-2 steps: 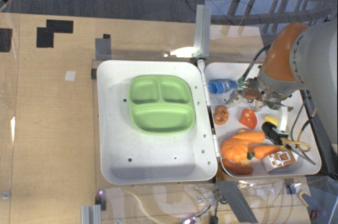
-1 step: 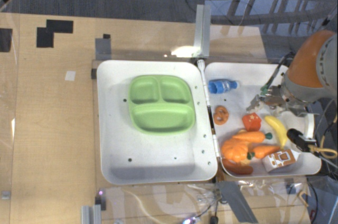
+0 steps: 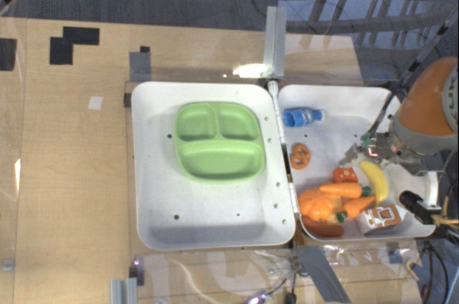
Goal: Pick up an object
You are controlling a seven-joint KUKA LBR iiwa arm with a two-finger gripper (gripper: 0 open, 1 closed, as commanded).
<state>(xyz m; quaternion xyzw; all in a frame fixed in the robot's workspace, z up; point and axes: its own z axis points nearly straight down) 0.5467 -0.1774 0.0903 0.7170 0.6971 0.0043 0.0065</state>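
**Banana just below the gripper**

I see my gripper [image 3: 367, 149] low in the right bin [image 3: 337, 98]; whether it's parted, I cannot tell. The banana [image 3: 376, 181] lies immediately lower right of it, long axis running upper-left to lower-right.

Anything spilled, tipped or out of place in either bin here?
Nothing spilled. The blue bottle lies on its side in the right bin, apart from the toy food heaped at its near edge. The green plate sits flat in the left bin.
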